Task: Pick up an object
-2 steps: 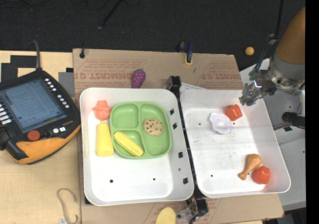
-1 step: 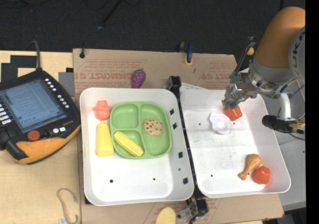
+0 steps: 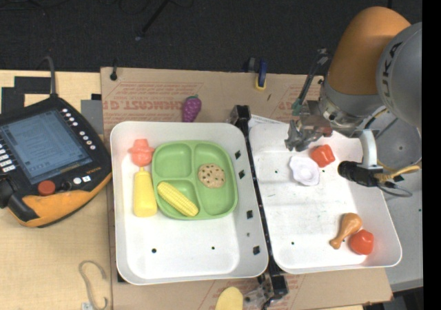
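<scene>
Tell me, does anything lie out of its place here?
Yes. A purple toy lies on the cardboard behind the left bin, and a yellow object sits at the front edge below the bins; both are outside the bins.

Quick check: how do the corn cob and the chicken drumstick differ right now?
The corn cob is yellow; the chicken drumstick is brown. The corn cob lies in the green plate in the left bin; the drumstick lies on the right bin floor, beside a red piece. Both lie flat, far from the gripper.
</scene>
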Controlling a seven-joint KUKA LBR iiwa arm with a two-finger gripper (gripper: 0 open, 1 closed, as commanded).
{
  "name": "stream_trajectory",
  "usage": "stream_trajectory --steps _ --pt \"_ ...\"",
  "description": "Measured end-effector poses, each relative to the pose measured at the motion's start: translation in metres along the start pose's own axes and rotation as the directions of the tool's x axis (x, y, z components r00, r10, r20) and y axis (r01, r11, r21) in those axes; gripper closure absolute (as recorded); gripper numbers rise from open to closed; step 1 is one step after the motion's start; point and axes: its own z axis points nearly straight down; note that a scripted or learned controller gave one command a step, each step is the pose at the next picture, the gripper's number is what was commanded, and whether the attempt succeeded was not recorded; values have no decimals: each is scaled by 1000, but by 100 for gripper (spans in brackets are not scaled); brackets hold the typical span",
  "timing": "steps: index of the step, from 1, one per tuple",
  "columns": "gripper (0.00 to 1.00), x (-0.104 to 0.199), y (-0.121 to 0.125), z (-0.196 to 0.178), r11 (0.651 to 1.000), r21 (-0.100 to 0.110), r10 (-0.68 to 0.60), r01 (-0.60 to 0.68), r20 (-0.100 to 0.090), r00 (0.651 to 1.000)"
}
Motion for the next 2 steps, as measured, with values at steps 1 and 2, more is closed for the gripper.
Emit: stream_trajectory --steps 1,2 --pt "100 44 8 -3 1000 -2 1 -1 1 1000" --pt "100 95 0 -9 1000 0 1 -1 1 1000"
